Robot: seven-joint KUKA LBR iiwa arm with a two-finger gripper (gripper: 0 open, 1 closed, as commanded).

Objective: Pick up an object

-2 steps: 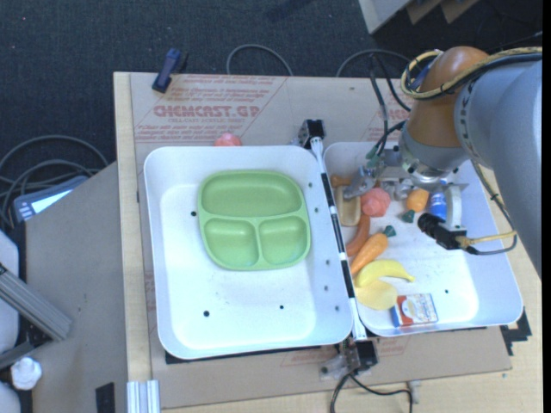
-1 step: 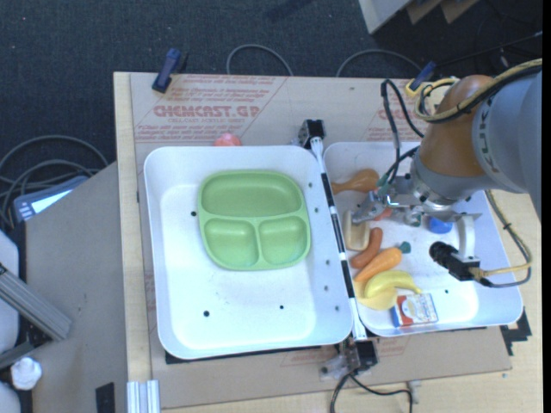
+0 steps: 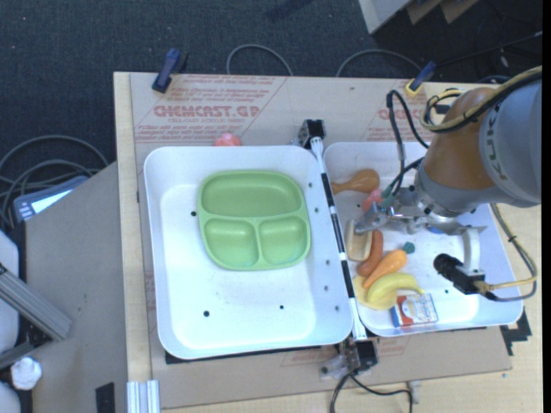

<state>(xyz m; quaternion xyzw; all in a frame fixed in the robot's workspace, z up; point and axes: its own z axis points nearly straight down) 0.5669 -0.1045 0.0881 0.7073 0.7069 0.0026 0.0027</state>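
- Food toys lie crowded in the right bin, on its left side, near the divider: a small carton at the front, then a banana, a carrot and a sausage just beside it.
- End effector hangs low over the same bin, just behind the sausage. Whether it is open or closed, I cannot tell; nothing is seen gripped.
- Key relation, as I judge it: the sausage is the nearest thing, on the front side of the end effector and very close. Its long axis runs roughly front to back, slightly tilted. The carrot lies diagonal, touching the banana.
- Drumstick lies further back, behind the end effector, near but apart.
- Left bin holds a green tray, well apart from the arm.
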